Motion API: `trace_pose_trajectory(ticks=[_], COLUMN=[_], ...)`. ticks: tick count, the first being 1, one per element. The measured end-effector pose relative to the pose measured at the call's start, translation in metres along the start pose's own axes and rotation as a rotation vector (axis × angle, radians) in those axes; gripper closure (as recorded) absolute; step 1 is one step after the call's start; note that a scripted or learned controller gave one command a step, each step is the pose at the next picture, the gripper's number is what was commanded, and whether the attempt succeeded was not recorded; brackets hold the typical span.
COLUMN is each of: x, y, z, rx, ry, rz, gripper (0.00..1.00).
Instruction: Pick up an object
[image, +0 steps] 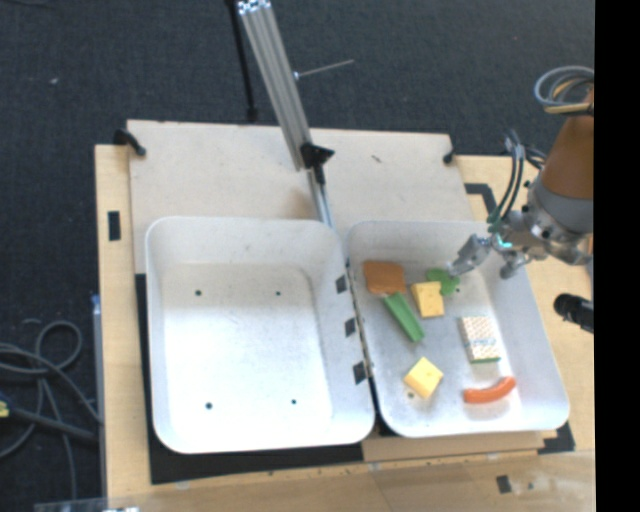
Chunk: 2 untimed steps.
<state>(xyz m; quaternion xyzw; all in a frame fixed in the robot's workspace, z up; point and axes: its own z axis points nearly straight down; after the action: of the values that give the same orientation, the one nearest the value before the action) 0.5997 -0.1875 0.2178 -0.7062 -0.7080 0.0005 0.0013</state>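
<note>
Camera view: the jaws hang over the far right part of the right bin, two fingers spread apart with nothing between them. One fingertip reaches toward a small green piece, though whether they touch cannot be told. Left of it lie a brown block, a yellow square and a green stick. Nearer sit a patterned box, a yellow cube and an orange sausage.

Dark carpet floor, light wooden bench, slanted metal rail, perhaps cables at left
</note>
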Motion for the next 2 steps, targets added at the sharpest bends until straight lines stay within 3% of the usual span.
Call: trace_pose_trajectory(ticks=[1,2], x=[0.0,-0.006], y=[0.001,0.004], z=[-0.003,0.04], rx=[-0.004,0.001], ry=[-0.002,-0.004], rz=[-0.002,0.003], gripper=[0.0,0.0])
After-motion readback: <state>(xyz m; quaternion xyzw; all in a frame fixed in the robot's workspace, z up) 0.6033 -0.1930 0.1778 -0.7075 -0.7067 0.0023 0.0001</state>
